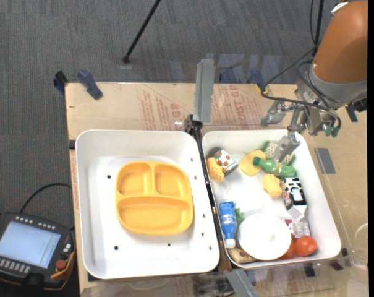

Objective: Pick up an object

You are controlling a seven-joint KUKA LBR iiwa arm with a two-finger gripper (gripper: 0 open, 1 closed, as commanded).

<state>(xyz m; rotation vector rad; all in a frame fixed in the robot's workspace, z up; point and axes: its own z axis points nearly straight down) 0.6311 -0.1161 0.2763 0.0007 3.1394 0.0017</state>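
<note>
Camera view: the pincer (287, 151) hangs over the far part of the right bin (331, 218), just above a green toy (277, 165); whether it grips anything cannot be told. Nearer than the toy lies a white plate (264, 236).

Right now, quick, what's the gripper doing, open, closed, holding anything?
Gripper: low over the right bin, at the green toy; whether it is open, shut or holding anything cannot be told.

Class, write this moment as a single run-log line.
end effector: above right bin, over green toy | yellow tray: left bin
</note>
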